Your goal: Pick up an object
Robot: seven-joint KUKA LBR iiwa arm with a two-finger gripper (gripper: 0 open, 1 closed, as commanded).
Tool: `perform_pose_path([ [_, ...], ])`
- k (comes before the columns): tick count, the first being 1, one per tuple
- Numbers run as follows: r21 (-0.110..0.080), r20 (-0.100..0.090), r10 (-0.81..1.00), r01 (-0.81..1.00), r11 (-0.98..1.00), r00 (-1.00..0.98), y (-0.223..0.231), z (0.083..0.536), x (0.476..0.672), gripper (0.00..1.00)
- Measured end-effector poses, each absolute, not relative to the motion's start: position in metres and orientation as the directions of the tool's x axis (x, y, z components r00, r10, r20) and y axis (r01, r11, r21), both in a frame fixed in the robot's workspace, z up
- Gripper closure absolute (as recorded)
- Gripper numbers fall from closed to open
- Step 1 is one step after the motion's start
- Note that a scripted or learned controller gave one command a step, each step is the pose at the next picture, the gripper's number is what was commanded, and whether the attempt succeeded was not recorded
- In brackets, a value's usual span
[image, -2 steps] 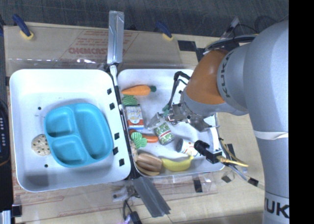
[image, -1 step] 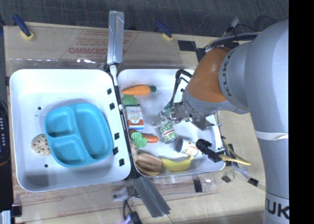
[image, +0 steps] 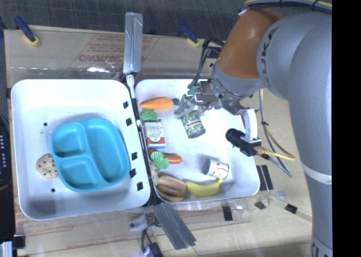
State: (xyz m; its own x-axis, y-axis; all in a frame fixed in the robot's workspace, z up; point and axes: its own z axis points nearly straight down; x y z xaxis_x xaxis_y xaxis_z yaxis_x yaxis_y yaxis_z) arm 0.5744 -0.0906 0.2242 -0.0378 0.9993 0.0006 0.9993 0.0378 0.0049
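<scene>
Can [image: 193,124], a small green-labelled tin, is the object we take to be in hand: it hangs tilted just below the gripper [image: 188,107], over the middle of the right bin [image: 248,167], and its upper end sits between the fingers, so we read the claw as clenched on the can. The hold looks to be on the rim end only, with most of the tin's body hanging free below.

That is where we see the risk. A smooth round tin held near one end can swing or slide out if the arm moves off sharply, and we judge it would then drop back among the things below.

Those things lie close. An orange carrot [image: 157,103] is just to the left of the gripper, a small carton [image: 154,133] lies along the bin's left wall, and a second carrot [image: 168,159] is under that. A banana [image: 204,187], a brown bread roll [image: 171,186] and a tipped white cup [image: 216,168] crowd the lower edge.

In the left bin [image: 28,98] a blue divided plate [image: 88,153] and a cookie [image: 47,165] rest well apart from the work.
</scene>
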Motion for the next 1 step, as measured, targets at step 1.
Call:
perform_pose_path([
  [1, -0.004, 0.002, 0.965, 0.965, 0.264, -0.264, -0.0796, 0.1912, 0.5458, 1.00],
])
